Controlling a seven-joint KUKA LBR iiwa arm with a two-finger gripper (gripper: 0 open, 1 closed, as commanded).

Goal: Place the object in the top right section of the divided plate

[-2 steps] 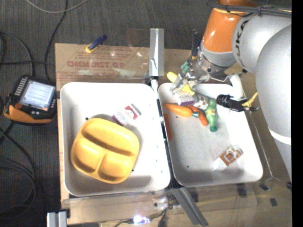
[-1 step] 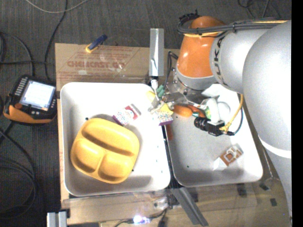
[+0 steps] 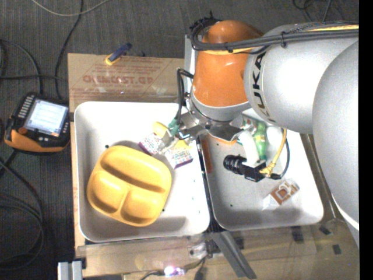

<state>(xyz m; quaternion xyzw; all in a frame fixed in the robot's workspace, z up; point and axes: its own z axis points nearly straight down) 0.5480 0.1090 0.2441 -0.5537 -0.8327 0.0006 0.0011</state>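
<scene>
A yellow divided plate point(image 3: 129, 182) lies in the left bin point(image 3: 87, 226), tilted, with one long section and two rounded ones. Just past its upper right rim sit two small purple-and-white packets point(image 3: 151, 144) point(image 3: 179, 155) and a small yellow piece point(image 3: 159, 127). My gripper point(image 3: 176, 130) hangs under the orange wrist band, directly over these small things at the left bin's right side, with something green beside its tip. The arm hides much of that spot, and I cannot tell whether anything is between the tips.
The right bin point(image 3: 303, 214) holds a green-and-white item point(image 3: 258, 140) partly under the arm and a brown-and-white piece point(image 3: 284, 192) near its front right. A handheld pendant point(image 3: 39, 121) lies left of the bins. Cardboard point(image 3: 116, 80) lies behind the left bin.
</scene>
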